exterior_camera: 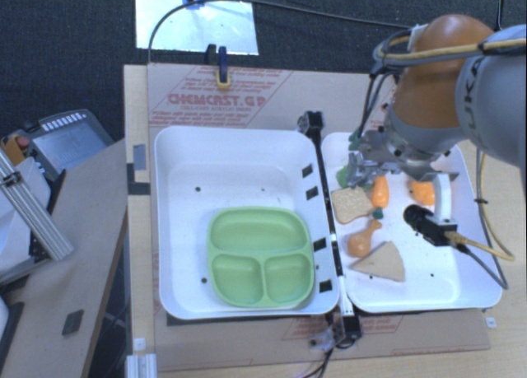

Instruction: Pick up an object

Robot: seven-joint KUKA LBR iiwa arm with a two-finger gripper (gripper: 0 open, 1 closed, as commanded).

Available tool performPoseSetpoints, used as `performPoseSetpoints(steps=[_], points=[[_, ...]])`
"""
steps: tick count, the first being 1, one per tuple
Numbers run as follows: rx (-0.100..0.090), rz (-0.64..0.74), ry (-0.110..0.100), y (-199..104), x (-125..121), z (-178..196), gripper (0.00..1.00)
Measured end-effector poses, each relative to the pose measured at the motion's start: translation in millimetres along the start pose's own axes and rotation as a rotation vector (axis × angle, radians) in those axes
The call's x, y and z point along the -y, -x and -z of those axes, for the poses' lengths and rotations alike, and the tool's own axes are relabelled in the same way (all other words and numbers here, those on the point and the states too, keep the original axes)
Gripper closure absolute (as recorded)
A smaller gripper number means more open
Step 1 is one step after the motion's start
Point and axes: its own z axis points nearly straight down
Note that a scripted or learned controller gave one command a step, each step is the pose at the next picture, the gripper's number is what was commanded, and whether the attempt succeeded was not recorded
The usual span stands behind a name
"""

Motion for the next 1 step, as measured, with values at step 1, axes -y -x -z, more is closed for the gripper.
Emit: performPoseSetpoints(steps=[1], points=[[0.000, 0.001, 0.001, -63.1, 1.9, -1.1, 1.00]])
